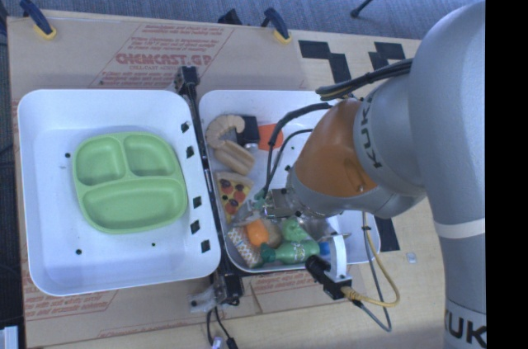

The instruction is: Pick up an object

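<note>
The right bin (247, 101) holds several toy foods: a croissant (225, 126), a tan bread roll (234, 157), a pizza slice (233, 194), an orange piece (257, 233), a green item (290, 250) and an orange-black piece (269, 134). The arm's orange wrist band (330, 162) hangs over this bin. My gripper (276, 211) reaches down at the bin's near part, just above the orange and green items. Its fingers are hidden among the clutter and the wrist.
The left bin (41, 174) carries a green divided plate (129, 180). A black clip strip (196, 166) runs between the bins. Cardboard (165, 50) covers the bench, with blue clamps (39, 19) at its far edge. A yellow cable (371, 298) trails near the front.
</note>
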### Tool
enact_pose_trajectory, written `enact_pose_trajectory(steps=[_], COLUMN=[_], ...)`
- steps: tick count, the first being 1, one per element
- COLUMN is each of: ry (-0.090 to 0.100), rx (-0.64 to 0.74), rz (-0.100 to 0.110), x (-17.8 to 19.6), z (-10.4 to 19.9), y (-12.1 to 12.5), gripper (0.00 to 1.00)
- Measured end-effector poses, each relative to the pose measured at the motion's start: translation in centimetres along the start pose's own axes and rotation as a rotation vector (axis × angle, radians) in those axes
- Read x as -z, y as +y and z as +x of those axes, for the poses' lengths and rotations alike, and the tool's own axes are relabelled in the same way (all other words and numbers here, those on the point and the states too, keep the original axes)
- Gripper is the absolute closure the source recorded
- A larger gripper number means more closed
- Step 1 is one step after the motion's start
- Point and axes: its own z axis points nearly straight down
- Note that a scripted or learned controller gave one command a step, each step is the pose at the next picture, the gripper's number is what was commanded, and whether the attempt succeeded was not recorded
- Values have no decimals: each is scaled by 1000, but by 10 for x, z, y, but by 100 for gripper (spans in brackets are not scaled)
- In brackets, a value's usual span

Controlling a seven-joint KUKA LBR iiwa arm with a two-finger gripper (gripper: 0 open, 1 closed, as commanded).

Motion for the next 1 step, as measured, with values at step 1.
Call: enact_pose_trajectory(steps=[1], ry=[0], rx=[6], rz=[1], x=[10], z=[0], y=[1], gripper=[100])
